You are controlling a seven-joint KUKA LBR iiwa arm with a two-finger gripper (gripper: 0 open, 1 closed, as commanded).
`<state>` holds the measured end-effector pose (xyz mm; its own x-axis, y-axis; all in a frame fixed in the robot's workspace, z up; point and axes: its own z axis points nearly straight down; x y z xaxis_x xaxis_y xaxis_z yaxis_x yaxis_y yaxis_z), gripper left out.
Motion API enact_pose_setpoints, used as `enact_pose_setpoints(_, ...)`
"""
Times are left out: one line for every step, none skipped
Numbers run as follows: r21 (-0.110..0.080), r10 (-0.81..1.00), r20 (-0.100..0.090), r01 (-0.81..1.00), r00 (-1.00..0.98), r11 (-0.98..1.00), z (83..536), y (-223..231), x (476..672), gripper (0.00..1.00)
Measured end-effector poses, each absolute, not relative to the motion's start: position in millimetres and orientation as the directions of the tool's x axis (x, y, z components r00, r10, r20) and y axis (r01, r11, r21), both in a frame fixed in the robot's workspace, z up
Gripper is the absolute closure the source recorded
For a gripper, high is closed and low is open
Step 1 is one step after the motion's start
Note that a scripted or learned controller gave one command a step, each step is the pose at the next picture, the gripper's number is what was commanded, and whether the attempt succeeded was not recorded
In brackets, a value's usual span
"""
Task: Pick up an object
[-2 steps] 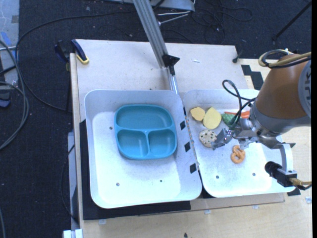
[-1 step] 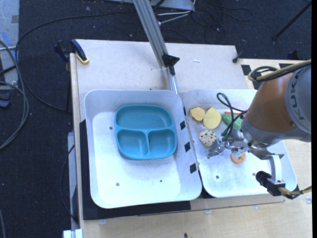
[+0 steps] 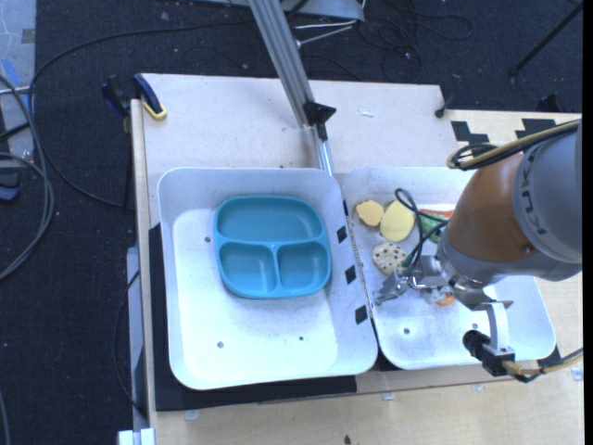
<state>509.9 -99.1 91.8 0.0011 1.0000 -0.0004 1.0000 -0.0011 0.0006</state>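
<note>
Several small objects lie in the right white bin [image 3: 519, 336], clustered toward its far left part: a rounded yellow piece [image 3: 398, 221], a smaller yellow-orange piece [image 3: 370, 213] touching it on the left, and a pale speckled piece [image 3: 388, 256] just below them. A green and red item [image 3: 434, 217] shows at the arm's edge, mostly hidden. The gripper [image 3: 391, 288] sits low in this bin, just below the speckled piece and beside it, its metal fingers [image 3: 383, 295] pointing toward the bin's left wall. Nothing can be seen between the fingers, and whether they are spread or closed cannot be told at this size. A bit of orange [image 3: 446, 297] shows under the wrist, too hidden to name. The grey arm [image 3: 547, 211] with its orange band [image 3: 486, 216] covers much of the bin's right half. A black cable [image 3: 412, 221] loops over the yellow pieces. The left white bin [image 3: 250, 341] holds a blue divided tray [image 3: 273, 246] with three compartments, well apart from the gripper.
</note>
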Motion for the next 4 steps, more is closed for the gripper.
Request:
enact_pose_setpoints(0.007,1.0,-0.003,1.0,0.003,-0.003,104.6,-100.1,511.7,1.0)
enact_pose_setpoints(0.002,1.0,-0.001,1.0,-0.002,0.002,149.3,-100.5,520.0,1.0)
enact_pose_setpoints(0.003,1.0,-0.001,1.0,-0.003,0.003,210.9,-98.4,522.8,1.0)
enact_pose_setpoints(0.005,1.0,-0.002,1.0,-0.002,0.002,269.3,-99.7,515.5,1.0)
